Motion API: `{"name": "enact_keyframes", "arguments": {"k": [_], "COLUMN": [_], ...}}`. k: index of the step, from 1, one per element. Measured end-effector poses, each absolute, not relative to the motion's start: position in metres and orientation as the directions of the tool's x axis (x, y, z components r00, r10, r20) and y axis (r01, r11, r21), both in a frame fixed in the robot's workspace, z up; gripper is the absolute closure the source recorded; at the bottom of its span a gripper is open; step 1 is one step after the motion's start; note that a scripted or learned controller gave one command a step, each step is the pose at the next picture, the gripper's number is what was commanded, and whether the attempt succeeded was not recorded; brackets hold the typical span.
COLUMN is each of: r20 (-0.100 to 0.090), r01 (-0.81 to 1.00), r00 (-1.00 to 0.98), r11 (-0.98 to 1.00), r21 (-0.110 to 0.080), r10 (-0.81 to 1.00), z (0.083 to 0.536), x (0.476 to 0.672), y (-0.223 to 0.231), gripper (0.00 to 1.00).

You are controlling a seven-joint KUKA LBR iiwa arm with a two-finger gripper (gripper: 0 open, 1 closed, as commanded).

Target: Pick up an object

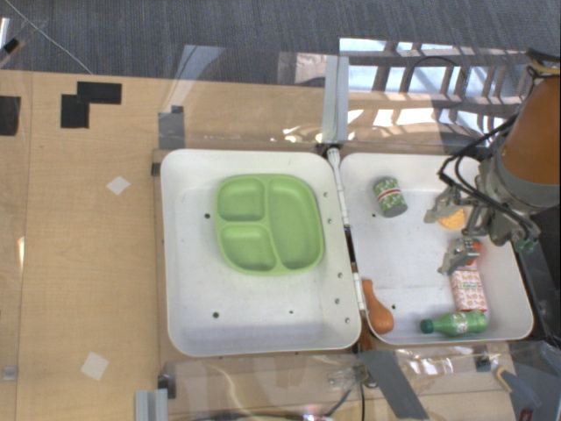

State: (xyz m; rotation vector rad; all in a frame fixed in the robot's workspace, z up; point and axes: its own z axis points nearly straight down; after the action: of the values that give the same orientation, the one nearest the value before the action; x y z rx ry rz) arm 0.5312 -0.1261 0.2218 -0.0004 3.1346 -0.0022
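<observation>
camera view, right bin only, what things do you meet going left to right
orange object at the bin's left edge → small can → green bottle and red-patterned packet, roughly level → claw above the packet

tabletop (pixel 79 261) – pale wood-look, matt | left bin (pixel 188 323) and right bin (pixel 412 279) – smooth white plastic, faint sheen | divided plate (pixel 267 224) – green plastic, smooth, satin | small can (pixel 389 196) – paper-look printed label | bottle (pixel 454 324) – glossy green plastic | floor (pixel 263 16) – dark carpet, rough weave
</observation>
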Motion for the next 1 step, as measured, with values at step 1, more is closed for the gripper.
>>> {"name": "enact_keyframes", "arguments": {"k": [1], "r20": [-0.003], "r01": [0.35], "r00": [-0.937], "r11": [0.937], "r21": [0.001], "r10": [0.35], "z": [0.0977], "x": [0.537], "y": [-0.1835], "gripper": [0.0]}}
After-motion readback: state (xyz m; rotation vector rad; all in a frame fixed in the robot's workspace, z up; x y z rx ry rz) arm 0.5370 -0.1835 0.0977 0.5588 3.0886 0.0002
